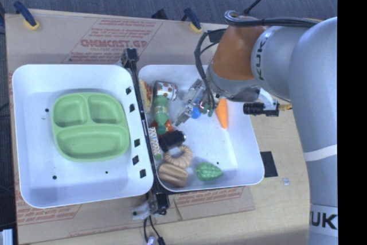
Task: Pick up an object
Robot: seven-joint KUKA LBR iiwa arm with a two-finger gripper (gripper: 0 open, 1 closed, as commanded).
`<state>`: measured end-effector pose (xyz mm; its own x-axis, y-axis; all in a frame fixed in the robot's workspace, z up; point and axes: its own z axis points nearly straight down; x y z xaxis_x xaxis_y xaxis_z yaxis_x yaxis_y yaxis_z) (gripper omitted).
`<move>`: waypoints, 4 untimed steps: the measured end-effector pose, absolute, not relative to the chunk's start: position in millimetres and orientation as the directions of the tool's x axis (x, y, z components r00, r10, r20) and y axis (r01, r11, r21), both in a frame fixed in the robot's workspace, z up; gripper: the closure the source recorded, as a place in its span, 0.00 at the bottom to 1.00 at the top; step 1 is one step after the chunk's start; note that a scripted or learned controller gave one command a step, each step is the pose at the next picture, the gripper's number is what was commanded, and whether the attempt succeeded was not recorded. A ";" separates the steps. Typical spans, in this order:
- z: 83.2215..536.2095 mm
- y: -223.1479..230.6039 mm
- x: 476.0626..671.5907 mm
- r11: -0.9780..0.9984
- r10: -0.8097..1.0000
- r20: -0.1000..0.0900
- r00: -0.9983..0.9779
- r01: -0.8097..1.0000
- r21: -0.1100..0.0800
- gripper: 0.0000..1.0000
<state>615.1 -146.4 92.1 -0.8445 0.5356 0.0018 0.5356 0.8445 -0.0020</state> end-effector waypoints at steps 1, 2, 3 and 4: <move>92.1 -143.5 586.4 0.997 0.079 0.002 -0.997 0.079 0.000 0.00; 88.4 -118.8 640.0 0.997 0.078 0.052 -0.996 0.077 -0.011 0.00; 88.4 -101.5 642.4 0.944 -0.331 0.025 -0.943 -0.331 0.005 0.00; 101.3 -101.4 646.6 0.945 -0.328 0.006 -0.945 -0.328 -0.002 1.00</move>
